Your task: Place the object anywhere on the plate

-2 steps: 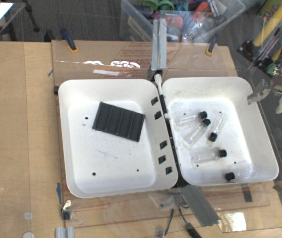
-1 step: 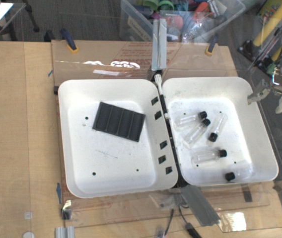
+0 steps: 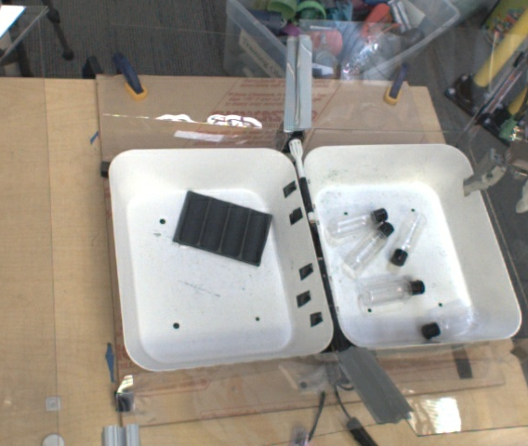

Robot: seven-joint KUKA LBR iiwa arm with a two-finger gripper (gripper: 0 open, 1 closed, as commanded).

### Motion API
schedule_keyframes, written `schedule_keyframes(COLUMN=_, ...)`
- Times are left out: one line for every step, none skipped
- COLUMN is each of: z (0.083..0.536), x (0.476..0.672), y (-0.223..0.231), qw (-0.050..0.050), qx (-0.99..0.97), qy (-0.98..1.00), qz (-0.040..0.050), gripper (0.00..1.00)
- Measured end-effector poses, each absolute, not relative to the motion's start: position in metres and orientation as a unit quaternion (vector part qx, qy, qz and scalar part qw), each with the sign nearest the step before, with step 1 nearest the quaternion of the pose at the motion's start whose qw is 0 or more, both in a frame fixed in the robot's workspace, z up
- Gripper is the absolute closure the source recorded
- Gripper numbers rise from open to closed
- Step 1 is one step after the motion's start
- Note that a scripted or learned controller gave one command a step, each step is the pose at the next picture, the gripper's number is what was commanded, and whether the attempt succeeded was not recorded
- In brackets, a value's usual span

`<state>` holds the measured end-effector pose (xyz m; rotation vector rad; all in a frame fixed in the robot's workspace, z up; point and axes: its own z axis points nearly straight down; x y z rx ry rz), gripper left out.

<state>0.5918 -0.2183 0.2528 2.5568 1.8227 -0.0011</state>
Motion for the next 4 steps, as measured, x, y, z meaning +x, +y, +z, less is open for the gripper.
schedule_keyframes(z=0.2528, x=0.5918, y=-0.2183, qw=0.001, qx=0.814, qy=0.580, qz=-0.0003, gripper=0.00)
schedule_keyframes(z=0.2528, x=0.5918, y=-0.2183, qw=0.001, qx=0.814, qy=0.580, qz=-0.0003, gripper=0.00)
schedule_keyframes(z=0.2528, x=0.5918, y=-0.2183, qw=0.001, qx=0.814, qy=0.580, qz=-0.0003, gripper=0.00)
schedule_keyframes(z=0.2528, x=0.5918, y=-0.2183, qw=0.001, qx=0.814, qy=0.580, qz=-0.0003, gripper=0.00)
